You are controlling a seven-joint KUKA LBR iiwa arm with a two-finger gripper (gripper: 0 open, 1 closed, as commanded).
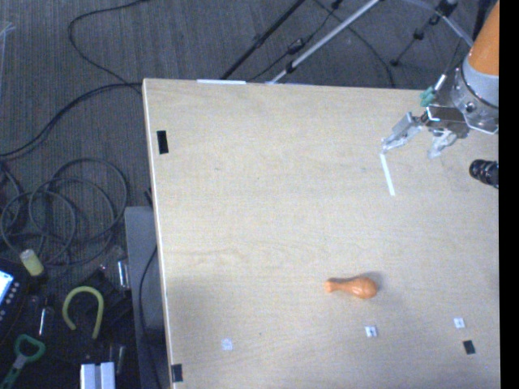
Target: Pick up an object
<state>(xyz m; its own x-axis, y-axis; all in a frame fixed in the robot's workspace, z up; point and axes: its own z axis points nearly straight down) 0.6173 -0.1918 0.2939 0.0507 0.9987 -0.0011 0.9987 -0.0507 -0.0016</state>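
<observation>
An orange pin-shaped object (353, 287) lies on its side on the pale wooden bench top (268, 201), toward the front right. A thin white stick (388, 174) lies further back. My gripper (418, 143) hangs at the back right, just above and right of the stick's far end. Its two metal fingers (396, 140) are spread apart with nothing between them. The orange object is well in front of the gripper and apart from it.
A black tag (162, 142) sits near the bench's left edge. Small markers (371, 331) dot the front right. A black part (484, 171) juts in at the right edge. Cables (65, 209) and tools lie on the floor to the left, and stand legs (340, 23) behind.
</observation>
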